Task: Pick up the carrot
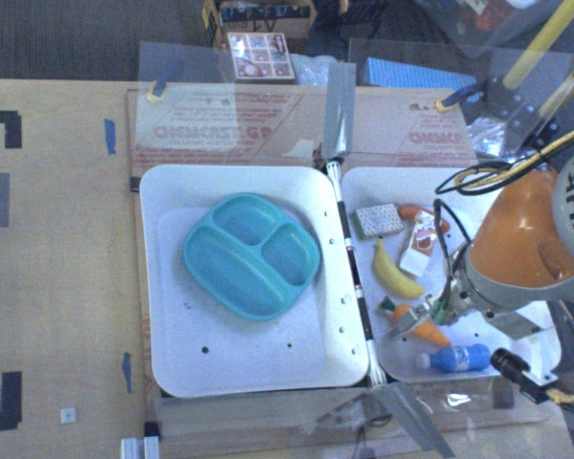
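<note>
Looking down at a slant, we see a pale wooden desk (pixel 57 275) marked with short strips of blue tape and dark square outlines along its left edge. Two shallow white bins sit side by side on it, their inner rims touching along a row of small bolts. Behind the bins lie two sheets of clear plastic over printed cardboard, and past them an open cardboard box (pixel 258 8) stands on dark carpet.

The left bin (pixel 172 342) is smooth, rounded at the corners, and carries a turquoise divided plate (pixel 252 254) with three compartments, glossy and oval in outline.

The right bin (pixel 517 347) holds the smaller things. A curved yellow banana (pixel 393 272) lies near the dividing rim. Above it rests a grey textured sponge (pixel 378 220), and just beside that a small white and red carton (pixel 420 244). A blue plastic bottle (pixel 455 358) lies on its side near the front wall.

The carrot (pixel 423 329), orange and tapered, lies in the right bin between the banana and the bottle, slightly tilted. The gripper (pixel 438 312) reaches in from the right, below the arm's orange band (pixel 526 232), and its tip sits directly at the carrot. We cannot tell whether the fingers are spread or pressed together, nor whether they touch the carrot.
</note>
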Robot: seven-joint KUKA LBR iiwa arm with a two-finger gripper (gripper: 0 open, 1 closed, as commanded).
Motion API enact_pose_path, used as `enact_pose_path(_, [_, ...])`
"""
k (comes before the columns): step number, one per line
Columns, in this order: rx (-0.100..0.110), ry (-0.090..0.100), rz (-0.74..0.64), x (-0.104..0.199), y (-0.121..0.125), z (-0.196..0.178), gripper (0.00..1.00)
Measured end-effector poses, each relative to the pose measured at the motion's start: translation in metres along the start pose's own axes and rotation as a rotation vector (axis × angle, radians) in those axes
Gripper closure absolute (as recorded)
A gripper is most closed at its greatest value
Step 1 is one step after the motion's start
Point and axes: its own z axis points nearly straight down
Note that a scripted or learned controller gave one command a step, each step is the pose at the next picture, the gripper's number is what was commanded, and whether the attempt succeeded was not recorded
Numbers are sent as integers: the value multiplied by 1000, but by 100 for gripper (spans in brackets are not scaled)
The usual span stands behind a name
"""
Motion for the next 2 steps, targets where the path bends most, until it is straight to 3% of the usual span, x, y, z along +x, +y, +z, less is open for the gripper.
enact_pose_path(1, [-7,-6,3,-2,1,-11,100])
enact_pose_path(2, [0,-2,-34,44,39,-115,100])
